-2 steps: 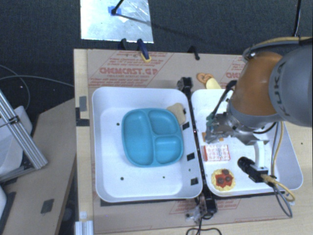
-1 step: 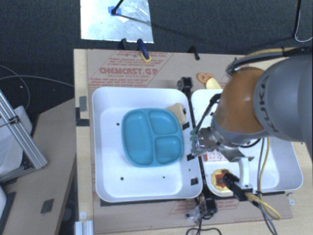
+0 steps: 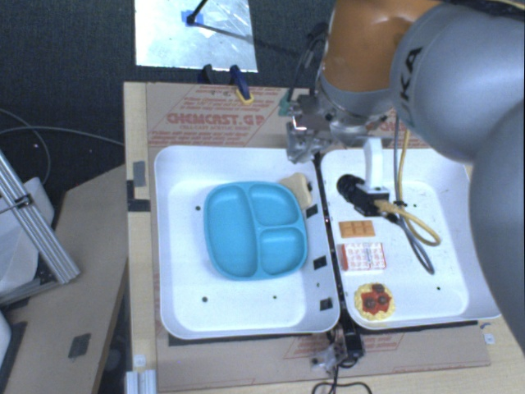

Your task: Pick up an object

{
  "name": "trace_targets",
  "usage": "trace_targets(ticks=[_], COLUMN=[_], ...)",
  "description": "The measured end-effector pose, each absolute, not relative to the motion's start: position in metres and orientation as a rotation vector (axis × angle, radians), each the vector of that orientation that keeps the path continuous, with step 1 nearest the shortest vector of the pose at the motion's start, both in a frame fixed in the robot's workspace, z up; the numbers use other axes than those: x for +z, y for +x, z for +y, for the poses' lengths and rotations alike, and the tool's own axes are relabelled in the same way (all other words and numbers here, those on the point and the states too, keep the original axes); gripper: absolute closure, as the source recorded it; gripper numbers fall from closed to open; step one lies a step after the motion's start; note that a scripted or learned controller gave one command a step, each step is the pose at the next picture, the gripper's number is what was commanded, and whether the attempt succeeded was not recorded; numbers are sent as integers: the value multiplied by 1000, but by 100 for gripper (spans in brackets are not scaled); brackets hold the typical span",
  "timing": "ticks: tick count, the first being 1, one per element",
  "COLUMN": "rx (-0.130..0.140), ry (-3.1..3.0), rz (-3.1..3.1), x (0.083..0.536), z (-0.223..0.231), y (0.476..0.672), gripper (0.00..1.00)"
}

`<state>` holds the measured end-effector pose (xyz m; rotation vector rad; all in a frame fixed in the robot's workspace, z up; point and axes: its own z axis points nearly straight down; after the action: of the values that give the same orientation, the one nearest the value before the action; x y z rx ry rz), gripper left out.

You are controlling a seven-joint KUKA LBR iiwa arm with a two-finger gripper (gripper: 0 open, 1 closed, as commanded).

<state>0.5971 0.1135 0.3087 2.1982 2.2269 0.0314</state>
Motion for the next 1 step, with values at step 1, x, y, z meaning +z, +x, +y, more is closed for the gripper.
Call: trace_targets(ticks=[1], rx=[-7], ry=[2224], rz=[2225], x=[239], z=[116], y=[570], gripper=[100])
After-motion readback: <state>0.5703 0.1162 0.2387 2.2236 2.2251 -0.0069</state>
